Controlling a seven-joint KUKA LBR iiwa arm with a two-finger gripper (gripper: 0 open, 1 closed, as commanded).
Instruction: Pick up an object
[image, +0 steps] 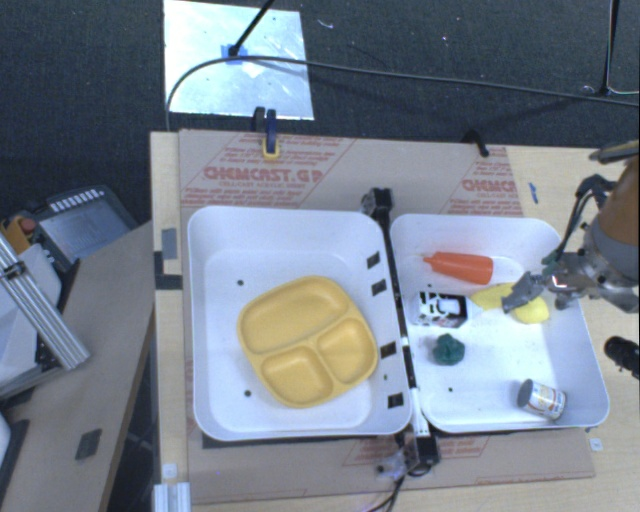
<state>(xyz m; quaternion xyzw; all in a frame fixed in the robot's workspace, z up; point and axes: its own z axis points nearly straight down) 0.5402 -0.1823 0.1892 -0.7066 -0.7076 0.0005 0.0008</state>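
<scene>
The right bin (580, 385) holds several small objects. An orange carrot-like piece (462, 266) lies at the back, with a black and white item (441, 307) in front of it. A green lump (449, 349) sits near the divider and a small can (542, 399) lies at the front right. A yellow object (492, 296) rests near the bin's right side. My gripper (524, 294) comes in from the right, low over the yellow object and covering its middle. Whether it grips the object is unclear.
The left bin (215, 240) holds a yellow divided plate (305, 340). Black clips (381, 205) join the bins along the divider. A cardboard sheet (330, 170) lies under both bins. Grey equipment (60, 260) stands off the bench to the left.
</scene>
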